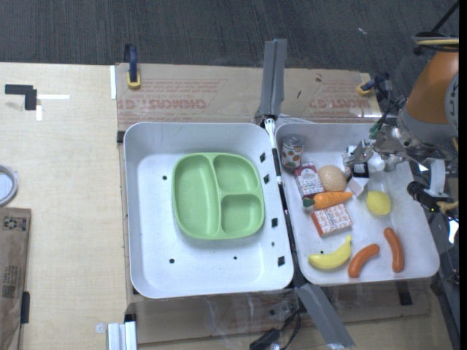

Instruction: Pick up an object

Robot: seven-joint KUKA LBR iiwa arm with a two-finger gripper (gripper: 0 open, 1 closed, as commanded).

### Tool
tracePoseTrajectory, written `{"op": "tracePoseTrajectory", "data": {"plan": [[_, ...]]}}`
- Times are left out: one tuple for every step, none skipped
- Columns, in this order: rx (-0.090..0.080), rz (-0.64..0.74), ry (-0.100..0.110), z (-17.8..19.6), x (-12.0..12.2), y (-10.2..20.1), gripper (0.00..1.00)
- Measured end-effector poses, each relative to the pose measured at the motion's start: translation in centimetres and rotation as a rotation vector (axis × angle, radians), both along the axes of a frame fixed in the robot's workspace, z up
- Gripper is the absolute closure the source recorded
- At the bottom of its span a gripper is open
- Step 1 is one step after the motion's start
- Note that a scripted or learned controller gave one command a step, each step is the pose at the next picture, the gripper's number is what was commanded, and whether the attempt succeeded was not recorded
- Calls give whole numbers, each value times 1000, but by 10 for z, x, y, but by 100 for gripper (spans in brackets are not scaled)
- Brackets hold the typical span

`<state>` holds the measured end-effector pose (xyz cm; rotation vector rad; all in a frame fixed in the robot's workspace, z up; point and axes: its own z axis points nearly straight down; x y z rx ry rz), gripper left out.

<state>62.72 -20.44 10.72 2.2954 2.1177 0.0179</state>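
Right white bin (pixel 419 268) crowded: gripper (pixel 359 165), finger state unclear, beside egg (pixel 331 177), carrot (pixel 329 199), lemon (pixel 378 203).

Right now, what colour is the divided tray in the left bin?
Light green. The divided tray shows plainly in the camera view, lying in the white left bin.

We have one fixed camera, mounted above the bench (pixel 58 217) and looking down at a slant. It faces the far edge, where dark floor (pixel 219 13) shows beyond the bench. Both white bins sit in frame: the left bin (pixel 139 217) near centre, the right bin (pixel 423 261) toward the right edge. The arm (pixel 430 100) enters from the right. The distance is moderate.
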Motion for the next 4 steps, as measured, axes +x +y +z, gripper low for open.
{"op": "tracePoseTrajectory", "data": {"plan": [[-3, 1, -12, 15, 4, -1, 100], [-4, 0, -11, 15, 3, -1, 0], [-4, 0, -8, 1, 8, 48, 0], [-6, -18, 0, 0, 11, 57, 0]]}}
